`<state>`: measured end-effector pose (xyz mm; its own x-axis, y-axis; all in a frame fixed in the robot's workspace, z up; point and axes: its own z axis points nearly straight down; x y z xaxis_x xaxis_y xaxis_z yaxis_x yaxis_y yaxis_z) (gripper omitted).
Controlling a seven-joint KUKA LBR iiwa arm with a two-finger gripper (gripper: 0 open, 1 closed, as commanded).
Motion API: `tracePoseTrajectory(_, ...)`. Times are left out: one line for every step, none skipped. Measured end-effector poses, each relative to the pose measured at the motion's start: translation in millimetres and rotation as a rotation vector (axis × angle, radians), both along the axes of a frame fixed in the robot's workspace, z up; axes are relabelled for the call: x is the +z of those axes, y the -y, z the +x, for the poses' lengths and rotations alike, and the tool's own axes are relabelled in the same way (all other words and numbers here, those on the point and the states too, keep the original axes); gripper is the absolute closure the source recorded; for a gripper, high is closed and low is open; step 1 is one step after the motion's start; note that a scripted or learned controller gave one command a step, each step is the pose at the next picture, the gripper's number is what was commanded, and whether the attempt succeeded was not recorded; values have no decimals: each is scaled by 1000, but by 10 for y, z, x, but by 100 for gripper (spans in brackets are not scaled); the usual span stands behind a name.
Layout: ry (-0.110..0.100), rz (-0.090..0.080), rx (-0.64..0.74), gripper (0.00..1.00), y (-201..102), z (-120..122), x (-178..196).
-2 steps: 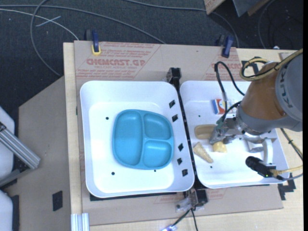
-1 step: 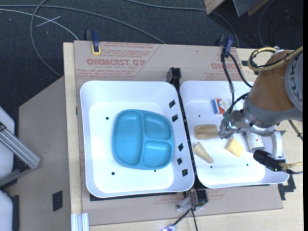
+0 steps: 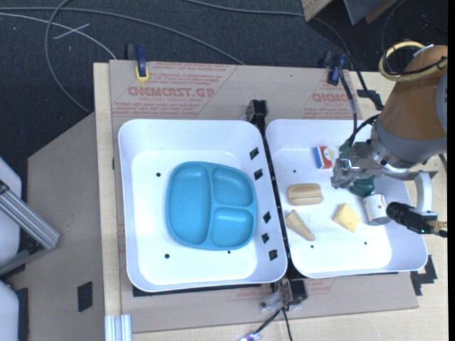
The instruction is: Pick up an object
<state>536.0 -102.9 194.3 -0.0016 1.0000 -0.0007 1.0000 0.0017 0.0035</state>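
My gripper (image 3: 346,175) hangs low over the right bin (image 3: 313,261), near its far right side. A small dark green thing (image 3: 365,187) lies right beside the gripper, partly hidden under it. A tan bread roll (image 3: 304,193) lies just left of the gripper. A pale wedge (image 3: 299,224) sits near the bin's left wall. A yellow cheese piece (image 3: 348,217) lies in front of the gripper. A white, red and blue packet (image 3: 324,157) rests toward the back. A small white can (image 3: 375,208) lies to the gripper's front right.
The left bin (image 3: 142,254) holds a blue divided plate (image 3: 210,205). A black divider with clips (image 3: 266,190) runs between the bins. The arm's grey and orange wrist (image 3: 416,112) overhangs the right bin's far right corner.
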Motion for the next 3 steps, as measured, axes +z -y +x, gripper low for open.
tracePoseTrajectory(0,0,-1,100,95,38,549)
tracePoseTrajectory(-6,3,1,100,-353,-87,579)
tracePoseTrajectory(-8,4,3,100,-804,-222,423)
